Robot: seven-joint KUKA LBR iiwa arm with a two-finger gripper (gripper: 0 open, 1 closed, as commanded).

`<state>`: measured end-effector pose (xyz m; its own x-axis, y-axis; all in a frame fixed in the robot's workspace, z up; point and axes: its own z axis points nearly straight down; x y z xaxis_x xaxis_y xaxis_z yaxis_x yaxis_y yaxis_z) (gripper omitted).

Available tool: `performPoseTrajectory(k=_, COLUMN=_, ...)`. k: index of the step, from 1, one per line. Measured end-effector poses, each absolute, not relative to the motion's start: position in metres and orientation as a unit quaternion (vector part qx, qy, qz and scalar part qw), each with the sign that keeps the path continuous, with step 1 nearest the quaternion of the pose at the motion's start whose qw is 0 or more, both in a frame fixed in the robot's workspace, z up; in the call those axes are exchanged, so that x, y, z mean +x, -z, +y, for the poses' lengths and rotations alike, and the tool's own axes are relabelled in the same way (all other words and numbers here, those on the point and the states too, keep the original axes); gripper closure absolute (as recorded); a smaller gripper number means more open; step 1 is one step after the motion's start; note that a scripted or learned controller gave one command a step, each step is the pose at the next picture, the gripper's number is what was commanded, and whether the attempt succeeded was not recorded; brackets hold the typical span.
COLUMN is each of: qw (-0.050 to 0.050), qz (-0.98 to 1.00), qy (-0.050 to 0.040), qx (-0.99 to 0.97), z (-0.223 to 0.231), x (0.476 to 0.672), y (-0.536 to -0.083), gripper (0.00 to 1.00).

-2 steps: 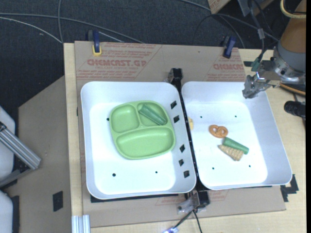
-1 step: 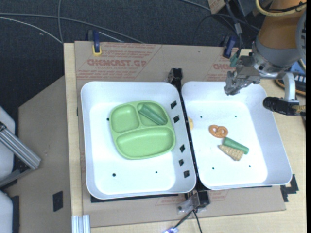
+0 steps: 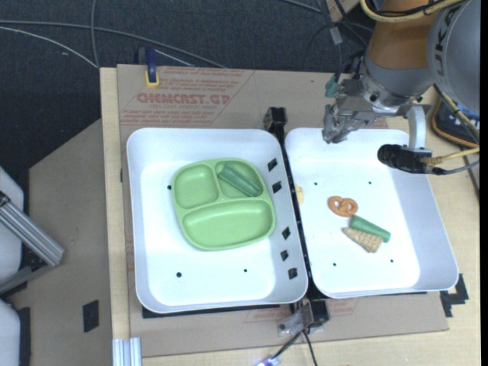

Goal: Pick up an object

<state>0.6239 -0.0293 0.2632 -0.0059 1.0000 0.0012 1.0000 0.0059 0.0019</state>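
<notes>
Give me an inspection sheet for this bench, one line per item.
Surface: brown board bearing left bin and right bin.
Job's things: pretzel, green piece and tan ridged piece close together in right bin.
Clutter: green divided tray in left bin, green item in its upper right compartment.
Claw: claw over right bin's top left corner, holding nothing.
Cables: black cables on dark floor.
Surroundings: blue clamp at board's top edge.

2 white bins: left [image 3: 145, 204], right [image 3: 427, 227]. 1 green divided tray [image 3: 221, 223] w/ 1 green item [image 3: 240, 178] inside. 1 pretzel [image 3: 342, 205], 1 green piece [image 3: 371, 228], 1 tan piece [image 3: 362, 239].
</notes>
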Motion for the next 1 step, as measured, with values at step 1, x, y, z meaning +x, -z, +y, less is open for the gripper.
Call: performPoseTrajectory(k=1, qw=0.000, qz=0.709, qy=-0.0014, qx=0.705, z=0.0302, x=0.6347, y=-0.2605, gripper=1.00)
